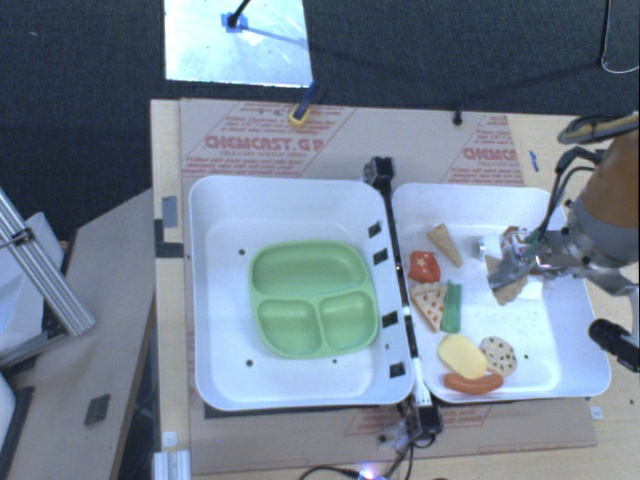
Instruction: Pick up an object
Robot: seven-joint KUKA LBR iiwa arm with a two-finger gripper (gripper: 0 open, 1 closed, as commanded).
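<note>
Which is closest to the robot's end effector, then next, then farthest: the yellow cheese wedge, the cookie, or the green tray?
From the end effector in the right bin:
1. Yellow cheese wedge, just to its left in the same bin.
2. Cookie, below it near the right bin's front edge.
3. Green tray, far left in the other bin.

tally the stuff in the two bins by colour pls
Green: 2, the divided plate in the left bin and a green stick in the right bin
Red: 2, a red piece and a sausage
Yellow or tan: 3, a wedge, a yellow lump, a pizza slice
Brown: 2, a cookie and a brown piece under the gripper
Total: 9
</note>
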